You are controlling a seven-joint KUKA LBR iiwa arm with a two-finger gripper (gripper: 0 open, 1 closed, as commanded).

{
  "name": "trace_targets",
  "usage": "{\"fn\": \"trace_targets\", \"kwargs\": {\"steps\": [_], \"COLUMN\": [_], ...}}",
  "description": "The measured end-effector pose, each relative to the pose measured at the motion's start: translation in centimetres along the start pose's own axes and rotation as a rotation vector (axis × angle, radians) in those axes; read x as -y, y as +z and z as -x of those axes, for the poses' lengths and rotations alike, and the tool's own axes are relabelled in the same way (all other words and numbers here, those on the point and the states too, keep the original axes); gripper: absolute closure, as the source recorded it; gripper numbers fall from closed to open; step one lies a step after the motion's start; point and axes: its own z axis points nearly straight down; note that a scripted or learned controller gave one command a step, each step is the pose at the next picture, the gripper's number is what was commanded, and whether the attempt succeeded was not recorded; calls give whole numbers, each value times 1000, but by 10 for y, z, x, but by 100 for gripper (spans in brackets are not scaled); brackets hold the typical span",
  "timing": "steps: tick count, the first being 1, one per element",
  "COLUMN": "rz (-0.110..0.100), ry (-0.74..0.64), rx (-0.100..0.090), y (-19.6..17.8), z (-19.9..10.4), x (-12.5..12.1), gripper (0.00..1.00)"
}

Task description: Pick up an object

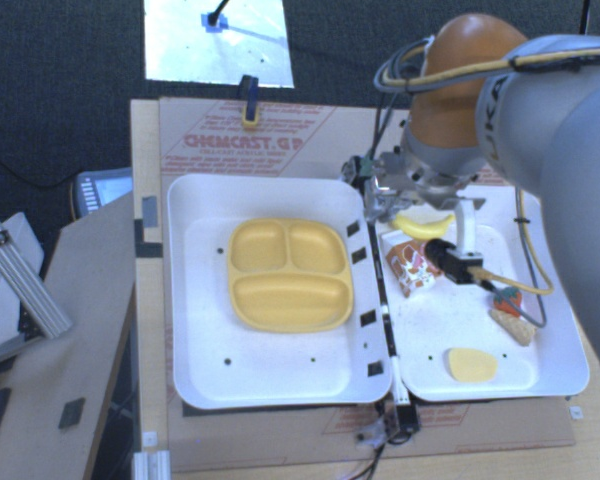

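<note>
My gripper (412, 200) hangs over the back left part of the right bin (555, 368), under the orange band of the arm. Right below it lies a yellow banana (426, 226), partly covered by the wrist. A red and white carton (410, 266) sits just in front of the banana, near the bin's left wall. Further right lie an orange and tan item (510, 320) and, toward the front, a flat yellow disc (472, 365). Nothing is visibly held.
A yellow divided plate (285, 273) lies in the middle of the left bin (195, 368). A black and yellow cable piece (458, 265) trails from the wrist across the right bin. The ridge between the bins (375, 288) runs just left of the carton.
</note>
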Motion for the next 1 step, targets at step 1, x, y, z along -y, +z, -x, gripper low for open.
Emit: {"fn": "trace_targets", "kwargs": {"steps": [1], "rz": [1], "ry": [0], "rx": [-1], "y": [-5], "z": [-47], "x": [4], "gripper": [100]}}
